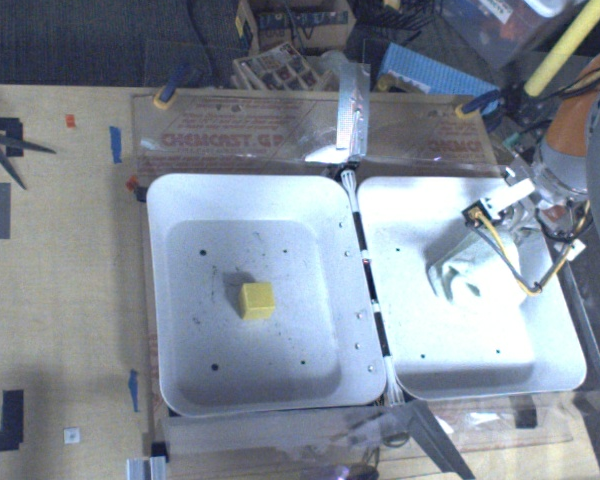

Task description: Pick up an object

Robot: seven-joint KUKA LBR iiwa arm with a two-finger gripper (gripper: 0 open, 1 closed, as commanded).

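A small yellow block [257,300] lies on the floor of the left bin [180,208], a little left of its middle. My gripper [457,281] hangs over the right bin [400,203], near that bin's middle and far to the right of the block. Its two grey fingers [442,272] point down and left, spread apart, with nothing between them. The arm comes in from the right edge, with a yellow cable looping beside the wrist.
A metal divider [365,268] separates the two bins. Clear plastic sheets clamped behind the bins, boxes and cables lie at the back. The wooden bench [60,298] stretches to the left with blue tape marks.
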